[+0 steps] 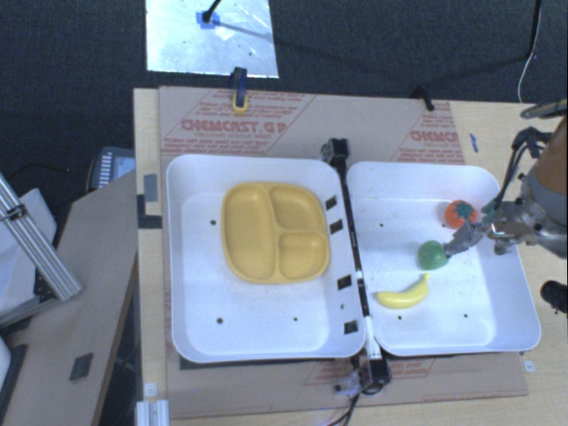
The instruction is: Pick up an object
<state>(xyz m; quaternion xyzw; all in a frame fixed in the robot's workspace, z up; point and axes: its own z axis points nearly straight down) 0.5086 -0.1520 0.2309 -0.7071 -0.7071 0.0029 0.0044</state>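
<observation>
The right bin [470, 327] holds three small objects. A green ball [431, 255] lies near its middle. An orange-red fruit [458, 211] sits up and to the right of it. A yellow banana [403, 295] rests closer to the front. My gripper [467, 232] reaches in low from the right and ends just right of the green ball and just below the orange-red fruit. Nothing is visibly lifted; all three objects rest on the bin floor.
The left bin [200, 318] carries a yellow divided plate [273, 232] at its centre. A black divider [348, 247] with clips runs between the bins. Cardboard underlies both bins. A foil sheet [211, 23] lies on the dark floor behind.
</observation>
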